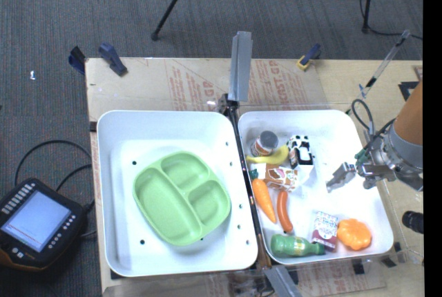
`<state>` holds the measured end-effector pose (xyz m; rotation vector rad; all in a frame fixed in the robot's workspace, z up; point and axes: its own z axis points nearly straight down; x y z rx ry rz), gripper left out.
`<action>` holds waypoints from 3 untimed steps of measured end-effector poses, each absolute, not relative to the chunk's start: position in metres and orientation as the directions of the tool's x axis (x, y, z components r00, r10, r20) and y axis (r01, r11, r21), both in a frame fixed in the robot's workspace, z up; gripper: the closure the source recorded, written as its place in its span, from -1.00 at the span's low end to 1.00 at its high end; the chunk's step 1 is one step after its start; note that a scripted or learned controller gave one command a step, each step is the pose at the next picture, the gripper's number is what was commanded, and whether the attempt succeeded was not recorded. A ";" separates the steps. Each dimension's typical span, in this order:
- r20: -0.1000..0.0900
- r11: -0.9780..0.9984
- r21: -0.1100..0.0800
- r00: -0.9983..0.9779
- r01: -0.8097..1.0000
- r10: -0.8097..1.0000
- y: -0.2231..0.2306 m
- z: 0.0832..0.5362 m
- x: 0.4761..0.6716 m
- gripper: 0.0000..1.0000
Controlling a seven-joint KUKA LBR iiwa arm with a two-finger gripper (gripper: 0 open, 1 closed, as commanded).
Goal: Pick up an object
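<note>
The gripper (343, 176) is held over the right bin (345, 124), east of the toys; nothing is seen between its fingers, which appear parted. A green plate (181, 197) is seen in the left bin (110, 150).

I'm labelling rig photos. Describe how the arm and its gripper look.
The arm enters from the right, with an orange band above a grey wrist section. The gripper is grey metal with blocky fittings at its base, and a dark cable loops above it.
</note>
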<state>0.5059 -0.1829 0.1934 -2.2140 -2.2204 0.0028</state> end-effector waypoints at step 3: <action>-0.006 0.082 0.030 -0.082 0.996 0.997 -0.126 0.104 0.634 -1.00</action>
